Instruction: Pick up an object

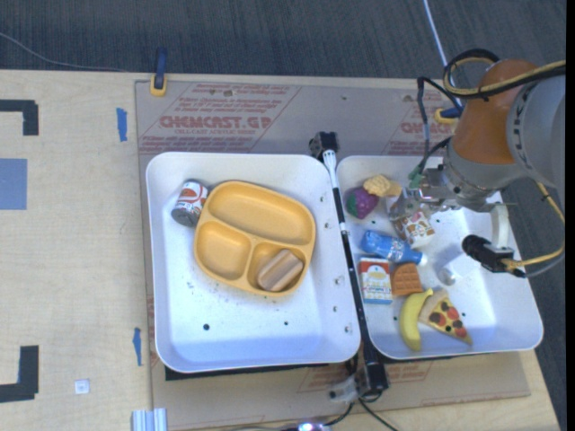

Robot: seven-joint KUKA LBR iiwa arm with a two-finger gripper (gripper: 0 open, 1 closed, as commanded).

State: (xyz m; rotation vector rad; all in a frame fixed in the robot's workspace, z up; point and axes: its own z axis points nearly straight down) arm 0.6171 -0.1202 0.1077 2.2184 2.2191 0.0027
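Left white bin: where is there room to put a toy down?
The left white bin has bare floor along its near side, below the yellow three-compartment plastic tray. The tray's two upper compartments are bare too. The right white bin is crowded with toy food under the gripper.

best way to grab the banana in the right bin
Grip the banana across its middle, coming straight down from above. It lies flat near the front of the right bin, long axis roughly front to back. The pizza slice sits tight on its right, so fingers would probably fit best just below that contact, closing left to right.
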